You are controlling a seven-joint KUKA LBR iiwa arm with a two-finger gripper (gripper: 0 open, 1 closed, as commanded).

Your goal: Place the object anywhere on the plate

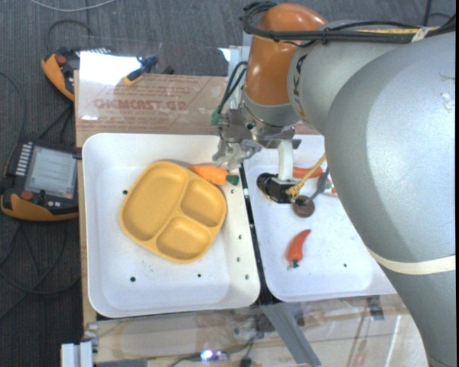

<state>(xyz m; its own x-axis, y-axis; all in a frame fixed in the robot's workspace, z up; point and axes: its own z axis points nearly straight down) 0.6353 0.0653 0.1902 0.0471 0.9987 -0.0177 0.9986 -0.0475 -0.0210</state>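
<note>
Bulky grey arm [390, 151] with 1 glossy orange band [279, 52] (black cables run alongside it).

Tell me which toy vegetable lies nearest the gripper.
The orange carrot, lying at the yellow plate's upper right edge in the left bin, just below the gripper. The red pepper lies farther off in the right bin.
</note>
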